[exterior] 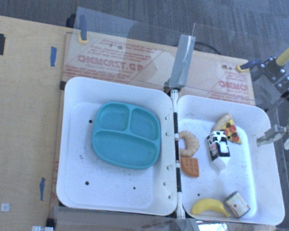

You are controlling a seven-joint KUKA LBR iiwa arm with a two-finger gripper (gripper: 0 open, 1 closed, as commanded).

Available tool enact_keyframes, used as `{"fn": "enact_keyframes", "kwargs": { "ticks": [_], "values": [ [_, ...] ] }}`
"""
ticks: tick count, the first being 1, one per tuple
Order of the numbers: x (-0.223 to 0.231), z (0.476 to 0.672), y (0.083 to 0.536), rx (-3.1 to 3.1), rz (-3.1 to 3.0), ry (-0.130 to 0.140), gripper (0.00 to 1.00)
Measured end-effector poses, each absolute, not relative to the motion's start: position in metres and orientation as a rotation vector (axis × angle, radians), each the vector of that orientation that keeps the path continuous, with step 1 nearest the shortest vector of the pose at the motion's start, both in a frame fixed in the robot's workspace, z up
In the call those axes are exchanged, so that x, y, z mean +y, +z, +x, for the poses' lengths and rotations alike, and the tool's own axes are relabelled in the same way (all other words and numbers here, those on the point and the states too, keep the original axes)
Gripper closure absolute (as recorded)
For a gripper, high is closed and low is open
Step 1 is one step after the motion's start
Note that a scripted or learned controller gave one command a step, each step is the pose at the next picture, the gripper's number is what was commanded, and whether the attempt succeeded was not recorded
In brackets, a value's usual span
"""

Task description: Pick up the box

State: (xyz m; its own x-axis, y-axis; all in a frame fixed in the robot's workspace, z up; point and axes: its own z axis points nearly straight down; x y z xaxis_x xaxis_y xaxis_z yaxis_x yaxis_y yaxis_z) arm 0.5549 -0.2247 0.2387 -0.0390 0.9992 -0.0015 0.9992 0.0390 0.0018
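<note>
Down on the bench, two white bins sit side by side on a pale wooden top, with a sheet of printed cardboard (115,61) behind them and dark grey carpet (215,14) beyond. Strips of blue tape (53,56) dot the wood. The left bin (68,182) carries a teal divided plate (127,135), lying flat near the middle. Over in the right bin (265,175), the box (219,147), black-and-white patterned, lies near the centre, just below a toy pizza slice (228,127). To its left, a croissant-like pastry (188,143) and an orange waffle piece (192,167) sit close to the divider. At the near edge, a banana (211,206) lies touching a small can (237,204) tipped on its side. The gripper (283,134) hangs at the right rim, well apart from the box; it is blurred and cut off, so whether its fingers are parted I cannot tell.
</note>
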Motion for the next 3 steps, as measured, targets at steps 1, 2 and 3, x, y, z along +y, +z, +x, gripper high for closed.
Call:
{"fn": "enact_keyframes", "kwargs": {
  "ticks": [1, 2, 3],
  "values": [
    [-0.225, 0.481, 0.338, 2.300, 2.135, 0.000, 0.00],
    [-0.227, 0.482, 0.348, 2.296, 2.133, 0.001, 1.00],
    [-0.142, 0.508, 0.435, 2.191, 2.250, 0.001, 1.00]
  ]
}}
